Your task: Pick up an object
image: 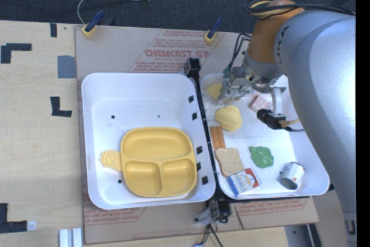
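My gripper (230, 93) hangs low in the far part of the right bin (306, 153), just above a pale yellow piece (214, 90) by the bin's back left corner. A round yellow bun-like object (229, 118) lies directly in front of the gripper. Further forward lie a slice of toast (229, 161), a green leaf-shaped piece (261, 156), a blue and red packet (243, 181) and a small silver can (291, 174). A red and white item (259, 102) shows to the right of the gripper, partly hidden by the arm.
The left bin (98, 101) holds a yellow divided tray (158, 161) with a small yellow ridged piece (110, 159) at its left. A brown strip (217, 137) lies by the divider between the bins. The big grey arm covers the right bin's right side.
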Motion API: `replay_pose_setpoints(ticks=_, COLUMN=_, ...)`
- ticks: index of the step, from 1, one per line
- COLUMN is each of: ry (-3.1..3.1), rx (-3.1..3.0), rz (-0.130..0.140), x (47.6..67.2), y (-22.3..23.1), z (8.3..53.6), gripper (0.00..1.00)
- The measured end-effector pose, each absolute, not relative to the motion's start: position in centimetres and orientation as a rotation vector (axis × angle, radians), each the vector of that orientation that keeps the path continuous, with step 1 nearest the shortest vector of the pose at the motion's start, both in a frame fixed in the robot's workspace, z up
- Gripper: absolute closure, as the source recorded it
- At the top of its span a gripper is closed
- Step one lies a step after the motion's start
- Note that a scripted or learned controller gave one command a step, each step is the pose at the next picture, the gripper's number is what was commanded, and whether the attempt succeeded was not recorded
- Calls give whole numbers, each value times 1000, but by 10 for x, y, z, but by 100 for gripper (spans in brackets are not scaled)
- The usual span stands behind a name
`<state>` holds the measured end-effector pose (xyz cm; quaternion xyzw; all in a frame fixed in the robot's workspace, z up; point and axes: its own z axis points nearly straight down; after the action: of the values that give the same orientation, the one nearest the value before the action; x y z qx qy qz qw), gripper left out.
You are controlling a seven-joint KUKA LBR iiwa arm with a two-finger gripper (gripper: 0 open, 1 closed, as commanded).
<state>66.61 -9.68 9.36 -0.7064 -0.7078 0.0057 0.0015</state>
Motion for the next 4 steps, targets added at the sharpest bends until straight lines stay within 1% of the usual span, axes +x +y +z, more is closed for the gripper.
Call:
replay_pose_setpoints(ticks=1, ry=-2224, rx=-2218, rz=10, x=667, y=-95, z=94, gripper=0)
replay_pose_setpoints(ticks=2, ry=-2222, rx=-2215, rz=22, x=666, y=-97, z=103, gripper=100)
replay_pose_setpoints(ticks=3, ry=-2224, rx=-2217, rz=16, x=667, y=-96, z=103, gripper=0)
replay_pose_setpoints(ticks=4, ry=-2221, rx=-2221, rz=14, x=667, y=-99, z=84, gripper=0)
